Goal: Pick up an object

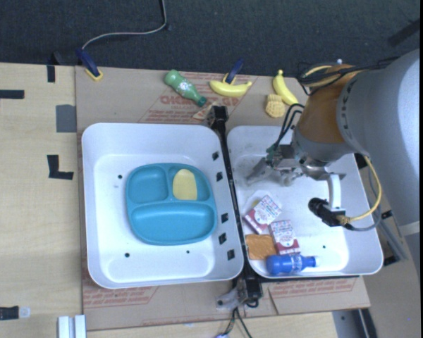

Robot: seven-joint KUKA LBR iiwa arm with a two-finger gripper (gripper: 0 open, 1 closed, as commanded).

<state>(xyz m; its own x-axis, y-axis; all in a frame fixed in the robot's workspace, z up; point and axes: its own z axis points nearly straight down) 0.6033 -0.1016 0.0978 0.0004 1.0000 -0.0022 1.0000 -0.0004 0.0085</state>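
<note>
Now the gripper (257, 171) is low inside the right bin (363, 259), near its upper left part, and its fingers (252, 175) stand apart with nothing between them. Below it, well apart, lie two small packets (269, 209), an orange cracker (259, 246) and a blue bottle (289, 263). Inside the left bin (102, 189) a blue tray (170, 204) holds a yellow piece (185, 184). Bananas (230, 86) and a green bottle (185, 87) lie on the bench (28, 210) behind the bins.
</note>
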